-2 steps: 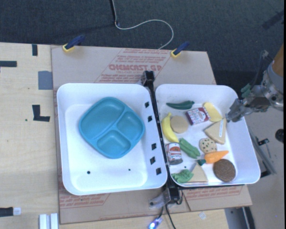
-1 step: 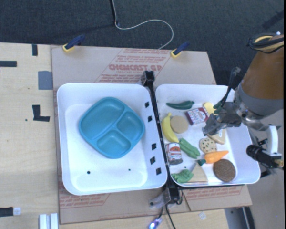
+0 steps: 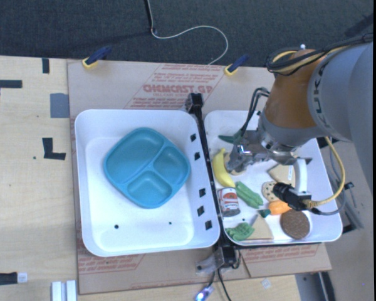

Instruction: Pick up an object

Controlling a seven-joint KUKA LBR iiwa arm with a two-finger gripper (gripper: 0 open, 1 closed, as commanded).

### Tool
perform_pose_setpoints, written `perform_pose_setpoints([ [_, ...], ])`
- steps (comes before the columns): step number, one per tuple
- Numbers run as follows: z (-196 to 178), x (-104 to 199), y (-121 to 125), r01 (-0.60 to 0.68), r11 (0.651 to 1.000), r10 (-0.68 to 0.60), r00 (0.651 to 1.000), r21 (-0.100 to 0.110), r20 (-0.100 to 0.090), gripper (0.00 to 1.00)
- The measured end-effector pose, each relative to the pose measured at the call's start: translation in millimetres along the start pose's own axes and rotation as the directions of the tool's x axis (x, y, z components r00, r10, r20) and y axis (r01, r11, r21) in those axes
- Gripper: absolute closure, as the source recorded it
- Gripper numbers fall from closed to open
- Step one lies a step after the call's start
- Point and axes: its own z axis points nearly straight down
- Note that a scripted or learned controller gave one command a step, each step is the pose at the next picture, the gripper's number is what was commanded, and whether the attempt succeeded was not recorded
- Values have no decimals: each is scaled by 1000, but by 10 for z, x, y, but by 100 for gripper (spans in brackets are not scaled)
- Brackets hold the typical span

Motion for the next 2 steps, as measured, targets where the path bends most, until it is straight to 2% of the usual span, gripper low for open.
perform_pose_setpoints([
  [1,-173,715,-346,1,1000,-1,1000,-3,-1,100],
  [2,-1000,589,-713,-6,1000,6,1000,-11,3,100],
])
